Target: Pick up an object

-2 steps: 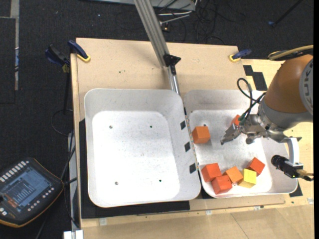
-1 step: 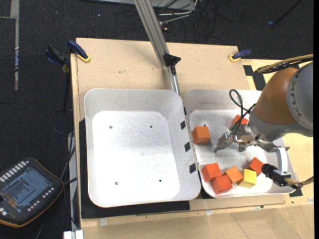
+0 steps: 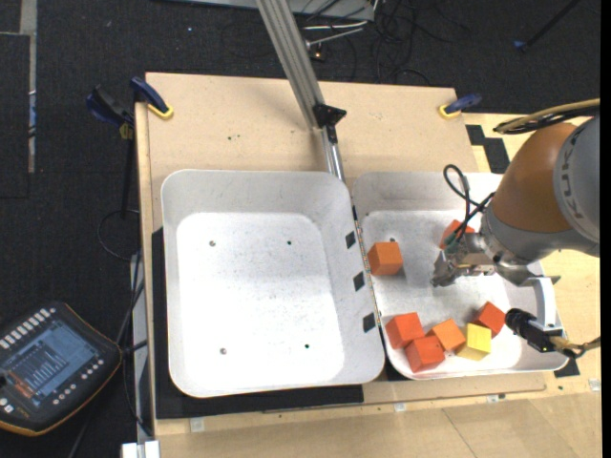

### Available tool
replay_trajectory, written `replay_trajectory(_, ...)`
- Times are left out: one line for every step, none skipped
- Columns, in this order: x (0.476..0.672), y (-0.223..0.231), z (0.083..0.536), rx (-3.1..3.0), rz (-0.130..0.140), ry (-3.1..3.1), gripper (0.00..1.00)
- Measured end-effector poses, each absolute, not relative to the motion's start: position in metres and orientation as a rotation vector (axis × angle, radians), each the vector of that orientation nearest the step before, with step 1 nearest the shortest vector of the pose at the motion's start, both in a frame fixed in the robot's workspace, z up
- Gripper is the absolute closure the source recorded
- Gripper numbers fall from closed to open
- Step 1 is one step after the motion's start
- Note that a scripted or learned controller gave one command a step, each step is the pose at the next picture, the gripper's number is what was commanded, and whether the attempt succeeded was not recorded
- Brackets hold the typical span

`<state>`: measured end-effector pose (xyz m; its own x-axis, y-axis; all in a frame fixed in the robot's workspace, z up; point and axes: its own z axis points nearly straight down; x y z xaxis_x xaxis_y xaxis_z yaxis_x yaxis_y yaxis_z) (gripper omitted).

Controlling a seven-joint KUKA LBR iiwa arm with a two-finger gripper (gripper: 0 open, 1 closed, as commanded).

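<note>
Candidate objects are a set of small blocks lying in the right bin. An orange cube sits alone toward the bin's left wall, about midway along it. Four more blocks cluster near the front rim: a red-orange cube, a red cube touching it on the front side, an orange-yellow block just beside these, and a yellow block next to that. A further red-orange block lies just behind the yellow one. Part of another orange item is visible near the wrist; it is mostly hidden and cannot be identified.

Task status, as a judgement: no pick is complete. All visible blocks rest on the bin floor, and none appears lifted or carried. Selection, grasp and lift are all outstanding.

The left bin adjoins the right bin along a shared inner edge.

Arm pose: the arm enters from the right, with the orange band and wrist over the right bin's far right portion. The gripper points down into the bin, between the lone orange cube and the front cluster, apart from both. Whether the end effector is released or clenched cannot be determined; no block is seen in it.
</note>
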<state>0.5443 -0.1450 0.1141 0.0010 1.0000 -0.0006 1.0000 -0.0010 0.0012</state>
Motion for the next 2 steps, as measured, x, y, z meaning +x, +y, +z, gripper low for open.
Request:
replay_trajectory(0.547, -0.153, 0.160, 2.218, 0.004, 2.217, 1.00)
replay_trajectory(0.556, -0.157, 0.206, 2.214, 0.004, 2.219, 1.00)
